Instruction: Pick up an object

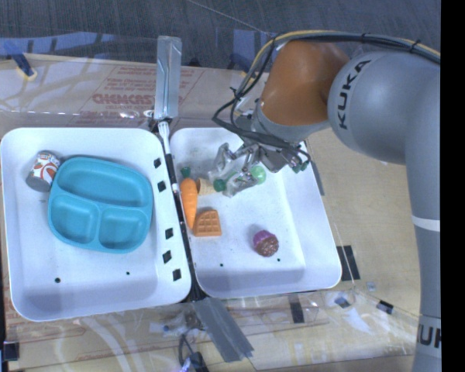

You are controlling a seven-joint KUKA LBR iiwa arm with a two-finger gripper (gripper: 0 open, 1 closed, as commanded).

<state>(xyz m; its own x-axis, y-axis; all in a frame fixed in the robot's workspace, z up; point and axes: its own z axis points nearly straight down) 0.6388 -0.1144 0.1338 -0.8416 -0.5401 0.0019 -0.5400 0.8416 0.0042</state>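
Gripper [236, 173] low in the right bin [310, 239], fingers' state impossible to tell.
A carrot [189, 200], waffle piece [207, 223] and purple ball [266, 243] lie nearby; a green object [257, 174] sits against the gripper.

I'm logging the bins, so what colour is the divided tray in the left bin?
Light blue, seen clearly in the camera view: the divided tray.
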